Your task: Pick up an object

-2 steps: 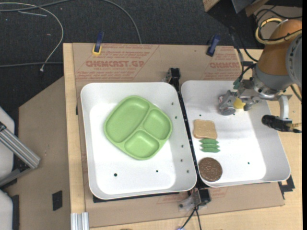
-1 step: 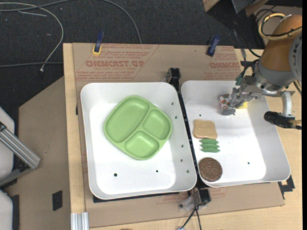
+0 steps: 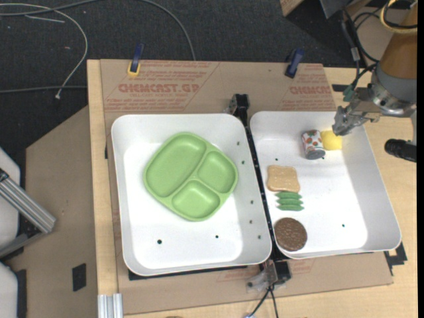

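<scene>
Yellow toy lemon (image 3: 333,141) | I'm hovering jaws (image 3: 344,121) beside it, opening unclear | judging it light, slick; gripping its middle.

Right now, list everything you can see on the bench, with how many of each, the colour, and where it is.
Bins: two, white; left bin, right bin, side by side on the bench.
Divided plate: one, light green, three compartments, in the middle of the left bin.
Small can: one, grey with a printed label, at the far end of the right bin.
Yellow object: one, yellow, right beside the can, under the gripper.
Toast slice: one, tan, near the right bin's left wall.
Green pods: one cluster, green, just in front of the toast.
Brown disc: one, dark brown, at the right bin's near left corner.
Clamps: two, blue, on the board's far edge.
Cables: grey, on the dark floor.
Gripper: one, grey, over the right bin's far right end.
</scene>
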Controlling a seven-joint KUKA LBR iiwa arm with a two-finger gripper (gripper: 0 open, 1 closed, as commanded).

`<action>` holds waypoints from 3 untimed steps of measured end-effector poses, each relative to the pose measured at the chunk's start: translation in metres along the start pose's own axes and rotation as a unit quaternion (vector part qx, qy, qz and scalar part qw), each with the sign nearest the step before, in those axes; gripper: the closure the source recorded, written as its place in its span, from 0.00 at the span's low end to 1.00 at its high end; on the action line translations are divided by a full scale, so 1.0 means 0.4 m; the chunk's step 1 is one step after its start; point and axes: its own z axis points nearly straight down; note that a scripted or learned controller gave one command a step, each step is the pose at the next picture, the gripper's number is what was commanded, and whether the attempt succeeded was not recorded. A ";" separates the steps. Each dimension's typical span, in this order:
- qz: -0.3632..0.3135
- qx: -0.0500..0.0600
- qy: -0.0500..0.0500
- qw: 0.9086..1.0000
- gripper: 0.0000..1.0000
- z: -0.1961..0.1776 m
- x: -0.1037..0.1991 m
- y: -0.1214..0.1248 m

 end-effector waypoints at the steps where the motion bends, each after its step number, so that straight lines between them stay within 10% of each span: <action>1: 0.000 0.000 0.000 1.000 1.00 -0.126 -0.016 -0.012; 3: -0.003 0.004 0.002 1.000 1.00 -0.179 0.121 -0.033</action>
